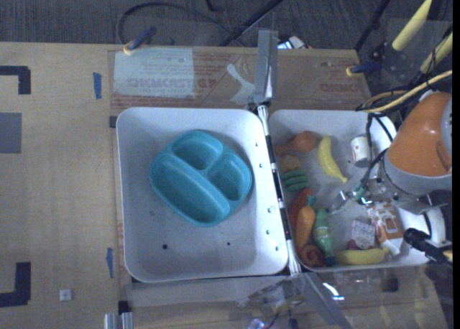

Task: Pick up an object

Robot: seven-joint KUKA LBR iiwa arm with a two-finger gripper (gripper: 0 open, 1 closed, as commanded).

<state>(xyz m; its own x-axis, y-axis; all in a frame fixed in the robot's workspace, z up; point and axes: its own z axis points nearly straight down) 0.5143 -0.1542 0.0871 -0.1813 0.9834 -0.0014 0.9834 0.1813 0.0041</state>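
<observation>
Just left of the pincer, a green bottle.

arm: cut off by the right edge; its bulk covers the right bin's far right side
claw: small and blurred, finger state unclear
packets: print too small to read
toy food pile: pieces overlap, partly hidden

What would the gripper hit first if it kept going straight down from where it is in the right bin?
Most likely bare bin floor: the gripper points into a gap in the right bin, between the green bottle and the snack packets. Depth is unclear, so it might clip either.
</observation>
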